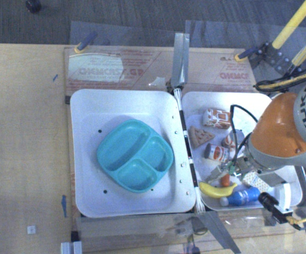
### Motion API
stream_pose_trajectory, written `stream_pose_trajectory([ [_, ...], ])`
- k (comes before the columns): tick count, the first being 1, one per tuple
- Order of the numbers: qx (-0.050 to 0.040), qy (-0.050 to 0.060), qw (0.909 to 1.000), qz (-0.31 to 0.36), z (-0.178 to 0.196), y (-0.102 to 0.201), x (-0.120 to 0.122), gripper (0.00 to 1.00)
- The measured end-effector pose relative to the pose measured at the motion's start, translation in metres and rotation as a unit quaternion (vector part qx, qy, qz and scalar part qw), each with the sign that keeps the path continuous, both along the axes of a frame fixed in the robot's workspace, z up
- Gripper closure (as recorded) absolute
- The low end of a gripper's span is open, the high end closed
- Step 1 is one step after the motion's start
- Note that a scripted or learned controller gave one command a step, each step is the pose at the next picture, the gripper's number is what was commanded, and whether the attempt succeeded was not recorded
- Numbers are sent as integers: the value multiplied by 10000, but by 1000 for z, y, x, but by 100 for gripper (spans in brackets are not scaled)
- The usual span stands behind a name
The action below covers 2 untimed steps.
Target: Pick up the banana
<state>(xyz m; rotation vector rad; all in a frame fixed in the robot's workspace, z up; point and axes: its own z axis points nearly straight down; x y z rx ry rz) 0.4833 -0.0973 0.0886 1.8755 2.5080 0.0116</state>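
Banana (215,190) lies at the near edge of the right bin (191,100), close to the divider, with a blue bottle (243,197) touching its right end and a small orange item (225,180) just behind it. A good grasp likely comes straight down over the banana's middle, fingers across its short width, clear of the bottle and the bin wall; crowding means a neighbour could get nudged or caught.

Gripper (233,169) sits low in the clutter just behind and right of the banana; cannot tell its state, cables and wrist hide it. Nothing visibly held.

Arm (279,128) reaches in from the right, orange band over the bin's right half, wrist angled down-left.

Further back: snack packets, small can. Left bin (84,142) holds a teal divided plate (135,155).
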Motion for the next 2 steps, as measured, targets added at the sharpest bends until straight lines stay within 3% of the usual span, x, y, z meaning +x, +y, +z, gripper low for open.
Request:
stream_pose_trajectory([
  [1,-4,59,9998,175,96,100,-4,0],
  [2,-5,66,9953,965,96,53,-4,0],
])
